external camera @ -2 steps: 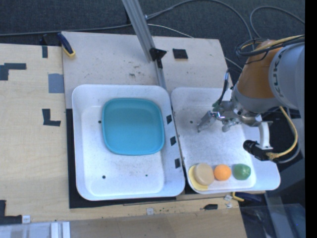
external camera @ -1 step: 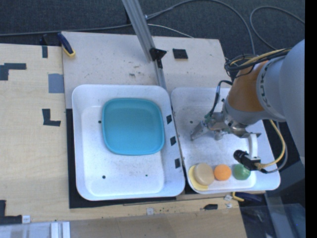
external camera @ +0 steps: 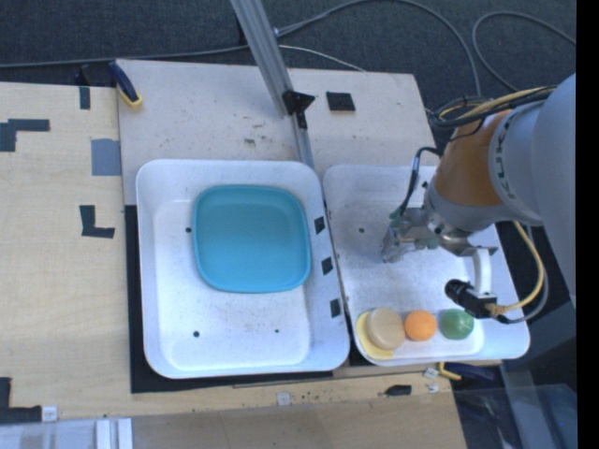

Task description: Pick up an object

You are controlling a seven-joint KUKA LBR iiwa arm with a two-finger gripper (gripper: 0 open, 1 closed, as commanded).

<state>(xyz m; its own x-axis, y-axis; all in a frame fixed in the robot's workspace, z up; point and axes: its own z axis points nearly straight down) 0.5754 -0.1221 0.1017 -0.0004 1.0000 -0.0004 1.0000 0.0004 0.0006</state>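
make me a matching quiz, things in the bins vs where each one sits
Things:
1. blue plate
2. orange ball
3. green ball
4. gripper

Places:
A. near edge of the right bin, rightmost in the row
B. middle of the left bin
C. above the right bin's middle
D. near edge of the right bin, between the tan disc and a ball

Pairs: 1-B, 2-D, 3-A, 4-C
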